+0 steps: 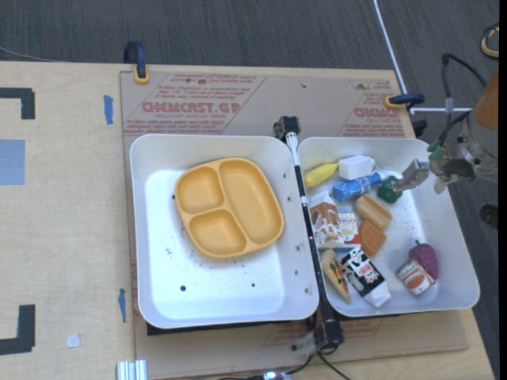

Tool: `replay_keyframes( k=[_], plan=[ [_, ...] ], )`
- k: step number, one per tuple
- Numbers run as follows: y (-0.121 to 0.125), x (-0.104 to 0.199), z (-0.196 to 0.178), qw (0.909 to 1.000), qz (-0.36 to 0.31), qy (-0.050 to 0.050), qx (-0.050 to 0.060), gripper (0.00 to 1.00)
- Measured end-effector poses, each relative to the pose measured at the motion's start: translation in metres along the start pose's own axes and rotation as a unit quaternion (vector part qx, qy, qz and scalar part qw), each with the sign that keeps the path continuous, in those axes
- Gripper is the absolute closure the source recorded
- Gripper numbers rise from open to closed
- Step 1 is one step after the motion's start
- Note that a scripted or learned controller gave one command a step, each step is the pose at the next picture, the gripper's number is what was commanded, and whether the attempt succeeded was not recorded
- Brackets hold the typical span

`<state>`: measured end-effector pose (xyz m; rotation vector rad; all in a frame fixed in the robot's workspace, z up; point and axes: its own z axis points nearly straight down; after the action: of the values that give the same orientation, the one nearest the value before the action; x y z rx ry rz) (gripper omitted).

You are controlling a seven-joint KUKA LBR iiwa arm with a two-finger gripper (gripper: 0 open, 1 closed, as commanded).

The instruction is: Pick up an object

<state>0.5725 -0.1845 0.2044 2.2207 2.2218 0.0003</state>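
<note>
The pincer (pixel 413 174) hangs over the right bin (pixel 462 236) near its far right corner, beside a green object (pixel 388 190); whether it is clenched or released I cannot tell. A yellow divided plate (pixel 228 207) sits in the left bin (pixel 150 244)

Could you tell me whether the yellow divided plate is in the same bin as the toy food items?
No, the yellow divided plate lies alone in the left bin.

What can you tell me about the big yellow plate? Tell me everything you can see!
The yellow plate is a rounded tray, plastic by its look, split by raised ridges into three sections: two smaller on the left, one longer on the right. It lies flat and right side up, turned at a slant, on the floor of the left white bin, with nothing in it.
</note>
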Motion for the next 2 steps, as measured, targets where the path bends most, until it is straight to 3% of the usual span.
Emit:
replay_keyframes(
  k=[1, 2],
  plan=[
    [0.030, 0.016, 0.109, 1.0000, 0.000, 0.000, -0.001, 0.00],
    [0.022, 0.049, 0.116, 1.0000, 0.000, -0.002, -0.004, 0.00]
  ],
)
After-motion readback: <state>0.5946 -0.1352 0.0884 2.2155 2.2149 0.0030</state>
